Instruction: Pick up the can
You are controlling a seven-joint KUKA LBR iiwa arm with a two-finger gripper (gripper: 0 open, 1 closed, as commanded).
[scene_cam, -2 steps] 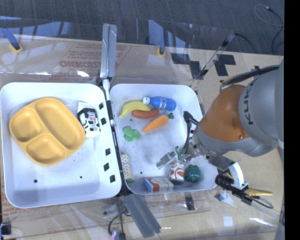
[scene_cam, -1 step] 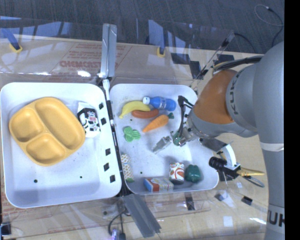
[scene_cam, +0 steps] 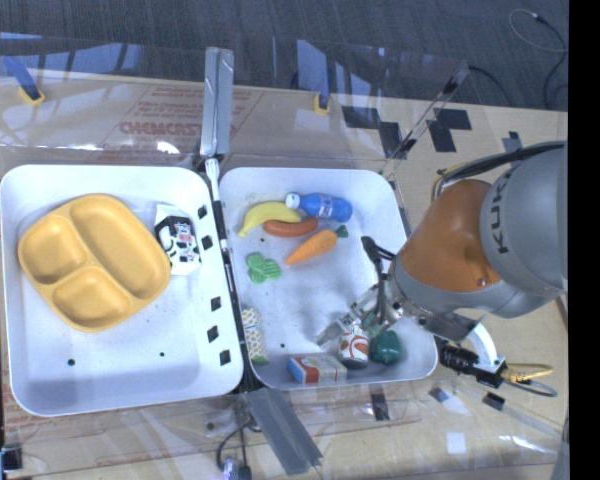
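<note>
Gripper (scene_cam: 365, 320) low in right bin (scene_cam: 280, 190), near its front-right corner; fingers hard to read at this angle, can't tell if spread or clamped. Can (scene_cam: 354, 346), orange/white, lying on its side just below gripper tip, touching or nearly so; dark green obj (scene_cam: 386, 347) pressed against can's right side, bin wall close behind. Little room on that side. Small box (scene_cam: 316, 370) just left of can along front wall. Open white floor up-left of gripper, toward bin centre. Further up-left: 1 carrot (scene_cam: 311, 247), 1 sausage (scene_cam: 289, 228), 1 banana (scene_cam: 264, 214), 1 blue bottle (scene_cam: 323, 207), 1 green toy (scene_cam: 263, 267). Small patterned item (scene_cam: 251, 334) by the divider side. Far left, in left bin (scene_cam: 110, 380): 1 yellow divided plate (scene_cam: 92, 259), 1 black/white item (scene_cam: 180, 239) touching its right edge. 2 bins total, side by side on taped bench (scene_cam: 100, 118) w/ clear sheeting.
</note>
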